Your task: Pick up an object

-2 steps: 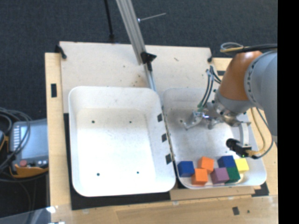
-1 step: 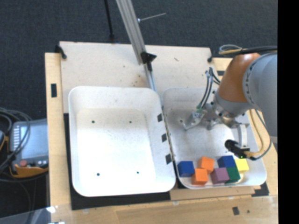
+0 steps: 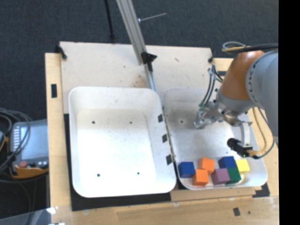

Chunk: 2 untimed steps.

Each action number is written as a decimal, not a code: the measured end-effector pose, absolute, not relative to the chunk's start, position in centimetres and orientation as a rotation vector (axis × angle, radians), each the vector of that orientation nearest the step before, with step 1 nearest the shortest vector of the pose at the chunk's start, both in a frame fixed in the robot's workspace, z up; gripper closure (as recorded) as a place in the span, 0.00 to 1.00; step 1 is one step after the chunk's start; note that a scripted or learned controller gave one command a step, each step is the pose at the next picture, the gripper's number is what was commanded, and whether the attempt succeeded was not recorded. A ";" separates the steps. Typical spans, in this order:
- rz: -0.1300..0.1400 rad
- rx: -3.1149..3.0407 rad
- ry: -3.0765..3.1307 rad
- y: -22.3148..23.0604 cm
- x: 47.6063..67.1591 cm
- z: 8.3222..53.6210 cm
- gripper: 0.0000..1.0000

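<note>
The blocks sit bunched in the near corner of the right bin (image 3: 180,108) — a small heap of coloured cubes pressed against its front rim. A blue cube (image 3: 186,168) lies at the left end of the group, closest to the wall shared with the left bin (image 3: 117,139). Just right of it are two orange cubes, one (image 3: 207,163) a little farther from the rim and one (image 3: 201,176) right at it. A purple cube (image 3: 220,176) touches the nearer orange one, a green cube (image 3: 234,175) sits beside the purple, a second blue cube (image 3: 227,162) stands behind those two, and a yellow cube (image 3: 243,165) closes the group on the right.

The gripper (image 3: 202,121) hangs over the bare middle of the right bin, well apart from the cubes and farther from the front rim than any of them. Nothing can be seen between its fingers, but they are too small and blurred from here — I cannot tell whether they are spread or closed.

Above the gripper the grey arm (image 3: 262,83) with its orange band (image 3: 236,76) comes in over the right bin's far right side, cables looping beside it. A slanted aluminium rail (image 3: 132,27) rises from behind the bins, over the tan bench (image 3: 103,64).
</note>
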<state>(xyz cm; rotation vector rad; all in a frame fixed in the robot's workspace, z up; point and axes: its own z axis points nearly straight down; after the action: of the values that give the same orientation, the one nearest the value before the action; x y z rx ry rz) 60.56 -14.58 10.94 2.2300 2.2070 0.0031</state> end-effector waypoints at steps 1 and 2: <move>0.005 2.230 2.206 -14.8 60.4 15.3 1.00; 0.005 2.224 2.210 -15.5 59.9 20.1 1.00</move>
<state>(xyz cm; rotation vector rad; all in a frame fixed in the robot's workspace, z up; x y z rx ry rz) 59.90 -15.46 20.13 2.2243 2.2100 0.0053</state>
